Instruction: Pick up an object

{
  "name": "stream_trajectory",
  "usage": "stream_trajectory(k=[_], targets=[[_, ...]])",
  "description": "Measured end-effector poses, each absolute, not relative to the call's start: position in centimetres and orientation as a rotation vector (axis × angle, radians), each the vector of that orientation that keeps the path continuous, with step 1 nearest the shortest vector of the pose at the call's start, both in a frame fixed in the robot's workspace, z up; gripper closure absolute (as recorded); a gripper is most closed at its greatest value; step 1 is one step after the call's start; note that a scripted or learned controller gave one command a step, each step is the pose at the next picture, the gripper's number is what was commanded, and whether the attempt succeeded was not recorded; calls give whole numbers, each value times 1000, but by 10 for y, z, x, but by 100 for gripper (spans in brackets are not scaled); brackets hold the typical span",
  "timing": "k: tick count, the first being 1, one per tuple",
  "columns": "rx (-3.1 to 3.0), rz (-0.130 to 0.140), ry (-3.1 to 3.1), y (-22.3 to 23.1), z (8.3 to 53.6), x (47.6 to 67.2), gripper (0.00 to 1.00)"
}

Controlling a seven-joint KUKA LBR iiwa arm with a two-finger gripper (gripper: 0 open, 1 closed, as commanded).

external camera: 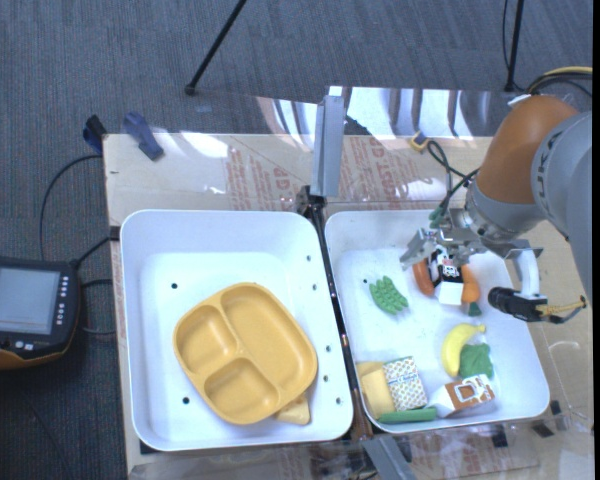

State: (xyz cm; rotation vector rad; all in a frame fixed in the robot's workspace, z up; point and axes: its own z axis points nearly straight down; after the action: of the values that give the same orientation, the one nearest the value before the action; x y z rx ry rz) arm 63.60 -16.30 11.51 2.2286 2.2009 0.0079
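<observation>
Two bins sit on the tabletop, and in the right bin [352, 243] the gripper [442, 268] hangs low over an orange carrot [423, 277], seemingly reaching to grasp; whether its fingers are spread I cannot tell, so a clean closing and lift comes next.

A pale wooden bench [180, 173] with red printed lettering carries two shallow white plastic bins. The left bin [145, 268] sits side by side with the right bin [350, 230], their inner rims touching.
</observation>
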Motion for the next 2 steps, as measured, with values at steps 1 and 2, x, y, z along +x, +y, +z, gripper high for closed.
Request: stream_trajectory(k=[1,2], targets=[[2158,32,2241,-175,104,619,0],[2008,8,2379,-167,103,635,0]])
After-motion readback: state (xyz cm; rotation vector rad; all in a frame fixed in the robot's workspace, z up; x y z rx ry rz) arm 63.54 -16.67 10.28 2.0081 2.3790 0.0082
